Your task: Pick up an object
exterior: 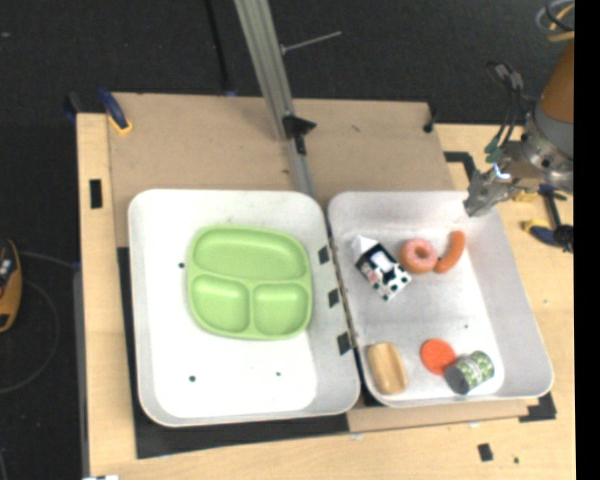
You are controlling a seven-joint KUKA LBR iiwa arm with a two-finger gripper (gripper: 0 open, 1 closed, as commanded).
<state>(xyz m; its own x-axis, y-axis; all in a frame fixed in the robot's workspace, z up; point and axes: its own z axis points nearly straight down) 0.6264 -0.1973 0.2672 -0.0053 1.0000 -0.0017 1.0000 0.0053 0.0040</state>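
Gripper (480, 200) hung over the right bin's (510, 268) far rim, near the sausage (453, 250); finger state could not be determined.

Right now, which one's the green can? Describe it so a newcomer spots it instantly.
Look at the right-hand white bin, then its near right corner. The green can lies there on its side, touching a flat orange disc. It is the only green, cylindrical item in that bin; the tan bread roll sits further left.
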